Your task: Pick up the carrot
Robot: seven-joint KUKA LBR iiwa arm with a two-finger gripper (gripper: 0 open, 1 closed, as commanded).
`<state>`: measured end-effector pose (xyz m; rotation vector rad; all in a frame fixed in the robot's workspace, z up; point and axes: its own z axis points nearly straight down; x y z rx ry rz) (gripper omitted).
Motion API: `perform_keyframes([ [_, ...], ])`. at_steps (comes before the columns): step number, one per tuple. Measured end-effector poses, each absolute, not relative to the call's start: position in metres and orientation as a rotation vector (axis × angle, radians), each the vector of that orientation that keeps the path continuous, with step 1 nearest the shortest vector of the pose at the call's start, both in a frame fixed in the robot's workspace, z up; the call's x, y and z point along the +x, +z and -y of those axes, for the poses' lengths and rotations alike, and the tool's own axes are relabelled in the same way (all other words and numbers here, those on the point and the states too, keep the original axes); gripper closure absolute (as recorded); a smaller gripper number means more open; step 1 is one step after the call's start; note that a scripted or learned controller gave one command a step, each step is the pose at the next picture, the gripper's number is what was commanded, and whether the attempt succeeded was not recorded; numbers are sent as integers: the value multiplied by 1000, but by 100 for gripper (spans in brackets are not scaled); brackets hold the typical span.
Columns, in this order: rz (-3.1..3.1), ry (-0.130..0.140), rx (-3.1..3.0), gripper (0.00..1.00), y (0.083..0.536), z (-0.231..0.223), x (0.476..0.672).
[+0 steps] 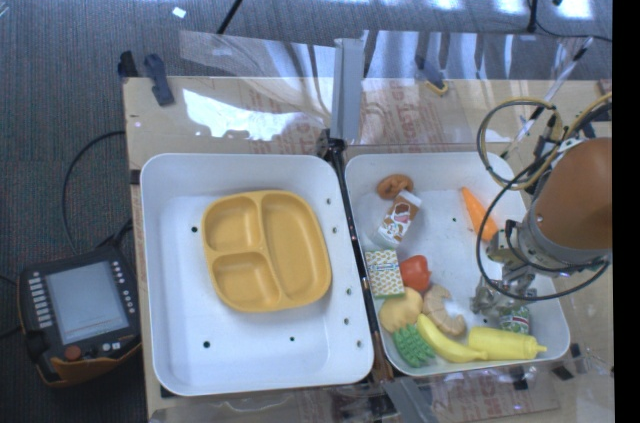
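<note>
The orange carrot (476, 210) lies slanted in the right bin (452, 169), near its far right side, partly behind a cable of the arm. My gripper (491, 297) hangs low over the same bin's right part, nearer the front than the carrot and a short way from it. It sits just left of a small green-labelled can (516, 320). Nothing shows between the gripper and the carrot; the arm's grey wrist and orange band (577, 196) loom above.
The right bin also holds a brown pretzel (395, 184), a small carton (398, 219), a cracker box (383, 272), a red pepper (416, 271), a banana (449, 341) and a yellow bottle (506, 343). A yellow divided plate (266, 249) lies in the left bin (170, 311).
</note>
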<state>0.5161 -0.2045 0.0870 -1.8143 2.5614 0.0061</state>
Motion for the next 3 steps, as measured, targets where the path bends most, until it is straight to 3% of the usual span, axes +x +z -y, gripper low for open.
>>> perform_keyframes([
  [1,-2563,11,-1807,100,96,202,517],
  [2,-2239,8,-2198,100,87,208,520],
  [3,-1892,-21,-2487,100,91,206,484],
])
